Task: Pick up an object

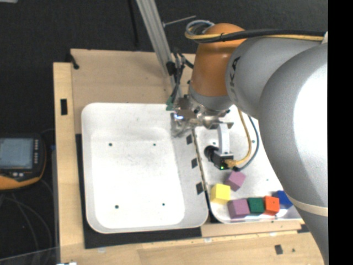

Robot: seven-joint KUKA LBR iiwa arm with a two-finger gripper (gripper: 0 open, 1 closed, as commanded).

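Note:
Several small blocks lie in the right bin (259, 218), near its front edge: a yellow block (222, 192), a purple block (238, 207), a green block (256, 205), an orange block (272, 204) and a blue block (283, 197). Another purple block (236, 179) sits tilted just behind the yellow one. My gripper (181, 125) hangs under the orange wrist band, over the far part of the strip where the two bins meet. It is well behind and to the left of the blocks. Nothing shows between it and the bins.
The left bin (99, 148) is a wide white tray with a few dark specks. The grey arm covers most of the right bin's far side. A slanted metal rail (154, 26) stands behind the bins. A small screen device (19, 156) lies off the bench at left.

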